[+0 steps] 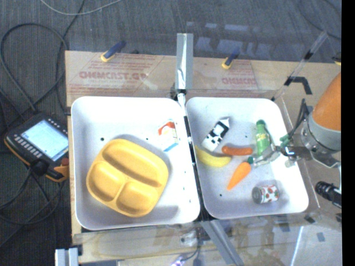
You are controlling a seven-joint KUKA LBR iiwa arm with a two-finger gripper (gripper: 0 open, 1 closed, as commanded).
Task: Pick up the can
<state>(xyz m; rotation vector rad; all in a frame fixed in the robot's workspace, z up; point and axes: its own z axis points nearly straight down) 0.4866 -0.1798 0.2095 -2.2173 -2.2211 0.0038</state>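
Lying on its side near the front of the right bin, the can may roll. The tool, opening unclear, hovers over carrot and bottle, risking a wrong grasp.

Dark grey carpet all around, crossed by looping black cables. Bench topped with printed cardboard; 2 yellow-handled clamps at its far edge. Handheld screen unit on the floor off its left edge.
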